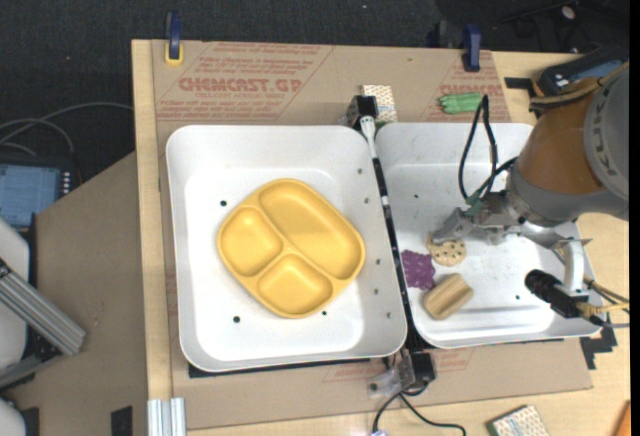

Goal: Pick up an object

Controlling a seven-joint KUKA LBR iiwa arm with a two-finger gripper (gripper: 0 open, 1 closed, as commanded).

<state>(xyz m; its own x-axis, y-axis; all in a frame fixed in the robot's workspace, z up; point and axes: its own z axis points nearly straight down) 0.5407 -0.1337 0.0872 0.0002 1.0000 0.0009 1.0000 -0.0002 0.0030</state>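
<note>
A yellow divided plate [290,246] lies in the left bin [200,174]. In the right bin [430,154] lie a round cookie with dark chips [447,249], a purple piece [417,270] and a tan bread-like block [447,296]. My gripper [470,224] hangs low over the right bin, just above and to the right of the cookie. The arm's grey and orange wrist covers the gripper from above.
A green item [460,104] and a small patterned box [378,102] lie on the brown board behind the bins. A black cable [478,149] runs from the wrist over the right bin. Clamps hold the board's far edge.
</note>
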